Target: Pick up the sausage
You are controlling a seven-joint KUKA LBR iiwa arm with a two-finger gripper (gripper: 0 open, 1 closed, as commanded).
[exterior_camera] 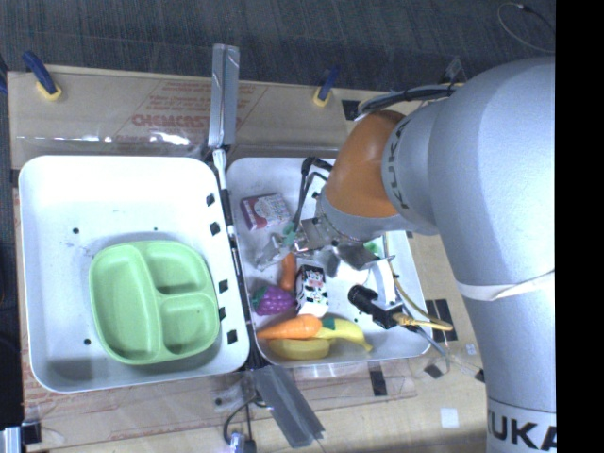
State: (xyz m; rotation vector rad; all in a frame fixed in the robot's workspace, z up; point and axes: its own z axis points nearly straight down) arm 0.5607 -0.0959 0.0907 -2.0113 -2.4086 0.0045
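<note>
Grey arm with orange band, entering from the right and bent down over the right bin. Left bin beside it, holding a green divided tray. Both bins on a brown surface.

Right bin contents, front to back: banana over a yellow dish, carrot, purple grapes, black-and-white carton, red-and-white packet.

Hand low among the clutter near the bin's middle, mostly hidden beneath the wrist; open or closed, cannot tell.

Small orange-brown piece, upright just below the hand and beside the carton: probably the sausage, though too small for certainty. Not seen gripped.

Step in hand, by judgement: the reach toward the sausage. Next move: a grip across the sausage clear of carton and grapes, then a straight lift.
</note>
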